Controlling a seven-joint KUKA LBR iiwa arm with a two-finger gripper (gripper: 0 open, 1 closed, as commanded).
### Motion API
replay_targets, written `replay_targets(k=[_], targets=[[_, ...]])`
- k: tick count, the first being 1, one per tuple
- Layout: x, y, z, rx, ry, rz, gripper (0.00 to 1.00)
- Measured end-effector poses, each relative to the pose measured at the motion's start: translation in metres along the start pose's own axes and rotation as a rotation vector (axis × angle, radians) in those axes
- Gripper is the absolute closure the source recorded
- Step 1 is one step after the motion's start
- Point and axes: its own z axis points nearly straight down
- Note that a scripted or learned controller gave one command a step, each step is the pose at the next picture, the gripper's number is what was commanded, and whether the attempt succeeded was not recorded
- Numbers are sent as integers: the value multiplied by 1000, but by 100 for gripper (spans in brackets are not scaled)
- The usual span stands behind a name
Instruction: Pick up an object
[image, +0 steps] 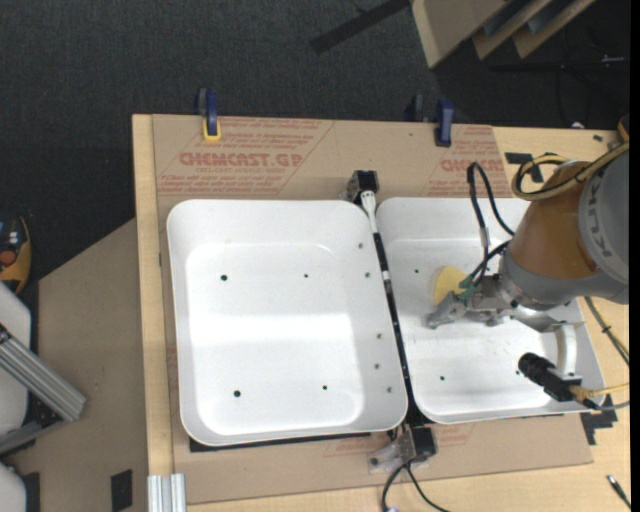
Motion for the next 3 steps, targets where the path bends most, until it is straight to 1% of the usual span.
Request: replay_targets(k=[1,2,3], targets=[[15,50,-8,-9,-5,3,0],[14,48,-18,-7,-5,6,100],[83,116,-115,-20,-3,-3,100]])
